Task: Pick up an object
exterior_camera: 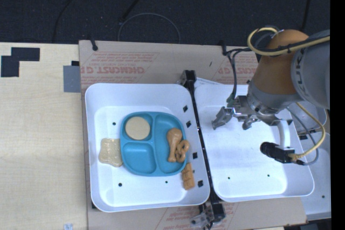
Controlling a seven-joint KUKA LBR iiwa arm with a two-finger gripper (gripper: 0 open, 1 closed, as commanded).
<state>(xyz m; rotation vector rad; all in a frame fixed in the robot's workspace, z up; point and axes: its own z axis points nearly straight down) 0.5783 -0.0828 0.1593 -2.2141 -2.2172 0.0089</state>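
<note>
Gripper (234,118) fingers spread, wrist hiding palm

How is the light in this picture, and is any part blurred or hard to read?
Camera view: even, soft light; the white bins look bright but keep their edges. A faint shadow lies on the right bin floor under the arm. The blue tray and its food are sharp enough. The gripper is small and dark, so its fingers are hard to read.

I'm working in a robotics lab. Loose cables (145,19) trail over dark carpet behind the bench (38,132). Two white bins (91,116) sit on cardboard.
</note>
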